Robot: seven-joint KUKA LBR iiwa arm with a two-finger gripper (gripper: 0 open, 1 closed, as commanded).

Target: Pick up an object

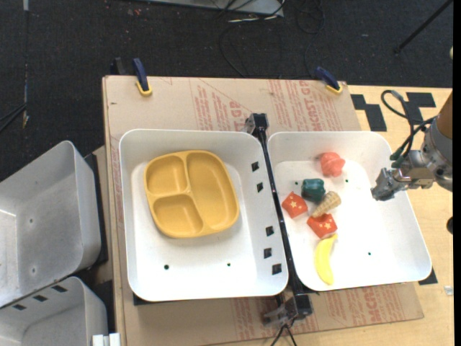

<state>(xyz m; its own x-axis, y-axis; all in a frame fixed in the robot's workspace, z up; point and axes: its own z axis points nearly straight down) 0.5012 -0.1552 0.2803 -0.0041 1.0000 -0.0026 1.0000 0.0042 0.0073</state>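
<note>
Camera view gives us red printing on the cardboard sheet [216,99] that covers the worktop, but we cannot make out the words (the letters run upside down and faint). We count two white bins: the left bin [137,215] holds one yellow divided plate [191,192] with three compartments; the right bin [403,251] holds six small things. These are one pink-red lump [331,163] near the far wall, one dark green piece [312,189], one tan cone-shaped piece [326,203] touching it, two red blocks [294,205] [322,225] with yellow marks, and one banana [325,259] nearest the front rim. Our pincer [382,190] hangs over the right bin's right side, well apart from the cluster, with nothing between its tips; whether they are apart or together we cannot tell. Two yellow-tipped clamps [142,79] [329,80] pin the cardboard's far edge.
</note>
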